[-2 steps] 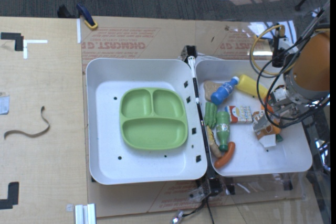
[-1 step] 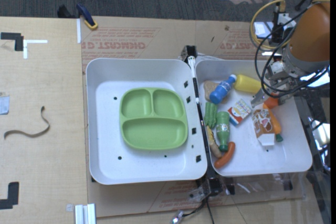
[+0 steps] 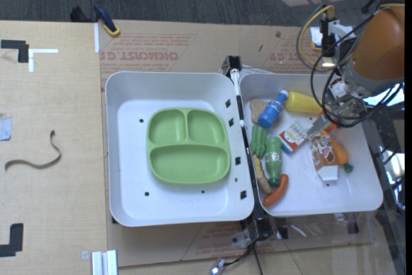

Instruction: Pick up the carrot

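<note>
The carrot [image 3: 337,151] is orange with a green stub at its lower end. It lies slanted in the right bin [image 3: 360,199], near that bin's right side and partly on a white and orange packet [image 3: 324,161]. My gripper [image 3: 320,127] hangs low over the bin just above and left of the carrot's upper end. The grey arm and its orange band [image 3: 380,42] come in from the upper right, with cables around the wrist. The view does not tell whether the gripper touches the carrot.
The right bin also holds a blue bottle [image 3: 271,109], a yellow bottle [image 3: 302,102], a small carton [image 3: 293,136], a green bottle [image 3: 273,163], green vegetables [image 3: 258,140] and a sausage [image 3: 275,191]. A green divided plate [image 3: 188,145] lies in the left bin [image 3: 122,138].
</note>
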Controlling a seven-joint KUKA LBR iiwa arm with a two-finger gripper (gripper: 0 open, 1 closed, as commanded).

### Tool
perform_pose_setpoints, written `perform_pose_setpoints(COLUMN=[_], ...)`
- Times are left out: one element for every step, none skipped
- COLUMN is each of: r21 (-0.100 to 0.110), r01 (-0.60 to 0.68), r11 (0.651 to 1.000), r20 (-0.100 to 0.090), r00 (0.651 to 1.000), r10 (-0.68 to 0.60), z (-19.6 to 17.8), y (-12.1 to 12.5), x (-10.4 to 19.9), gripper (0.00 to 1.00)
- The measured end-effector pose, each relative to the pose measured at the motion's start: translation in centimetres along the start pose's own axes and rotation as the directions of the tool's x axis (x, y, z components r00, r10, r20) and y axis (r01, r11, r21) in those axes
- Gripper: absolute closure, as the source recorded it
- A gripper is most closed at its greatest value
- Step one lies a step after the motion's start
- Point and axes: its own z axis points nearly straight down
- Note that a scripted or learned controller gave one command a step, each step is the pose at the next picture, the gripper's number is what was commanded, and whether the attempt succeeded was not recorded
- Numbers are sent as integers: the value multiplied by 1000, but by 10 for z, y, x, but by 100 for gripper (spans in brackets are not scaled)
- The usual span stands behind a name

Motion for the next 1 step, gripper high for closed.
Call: perform_pose_setpoints(r21=[5], r01=[-6], r11=[1000], r20=[-2], r00=[1000], r10=[6], z=[-10], y=[-1], x=[1], gripper=[100])
